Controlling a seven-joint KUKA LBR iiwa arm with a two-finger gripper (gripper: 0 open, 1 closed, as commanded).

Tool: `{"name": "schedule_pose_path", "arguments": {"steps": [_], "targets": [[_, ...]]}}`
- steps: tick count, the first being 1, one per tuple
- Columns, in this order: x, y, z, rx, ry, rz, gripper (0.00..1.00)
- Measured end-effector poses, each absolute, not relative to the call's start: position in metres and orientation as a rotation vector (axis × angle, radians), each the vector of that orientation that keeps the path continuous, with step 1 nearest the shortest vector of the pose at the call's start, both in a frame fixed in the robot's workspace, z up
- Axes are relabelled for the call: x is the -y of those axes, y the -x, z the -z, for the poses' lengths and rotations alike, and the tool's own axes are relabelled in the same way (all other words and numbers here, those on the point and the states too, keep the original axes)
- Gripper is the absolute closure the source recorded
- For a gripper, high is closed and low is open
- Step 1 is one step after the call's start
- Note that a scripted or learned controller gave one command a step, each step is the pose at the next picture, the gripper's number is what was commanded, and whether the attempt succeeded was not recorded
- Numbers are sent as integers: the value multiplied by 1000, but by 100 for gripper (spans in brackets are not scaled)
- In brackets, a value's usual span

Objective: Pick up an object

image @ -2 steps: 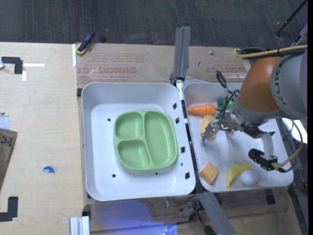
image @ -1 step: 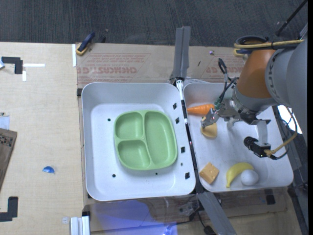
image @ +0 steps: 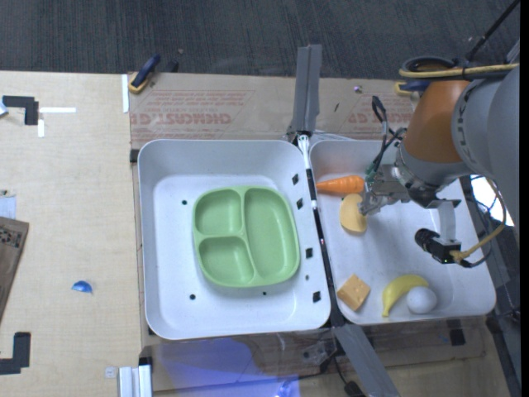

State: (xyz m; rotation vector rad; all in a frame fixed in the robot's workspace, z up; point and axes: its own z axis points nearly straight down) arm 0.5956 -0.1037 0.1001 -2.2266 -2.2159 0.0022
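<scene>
In the right bin [image: 471,300] lie an orange carrot [image: 339,185], a pale yellow round piece [image: 353,215], a tan bread-like cube [image: 354,292], a yellow banana [image: 397,291] and a white egg [image: 421,299]. My gripper [image: 369,203] reaches down at the bin's upper left, right beside the pale yellow piece and just below the carrot's thick end. Its tips appear to touch the yellow piece, but the arm's body hides how they sit on it.
The left bin [image: 157,246] holds a green divided plate [image: 246,236]. A grey divider post [image: 307,89] rises between the bins at the back. The orange-banded arm [image: 442,122] and its cables cover the right bin's upper right.
</scene>
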Motion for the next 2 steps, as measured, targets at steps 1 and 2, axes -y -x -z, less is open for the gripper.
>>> {"name": "schedule_pose_path", "arguments": {"steps": [1,2], "targets": [[104,-596,-100,2216,2226,-3,0],[101,-658,-92,2143,2297,-4,0]]}}
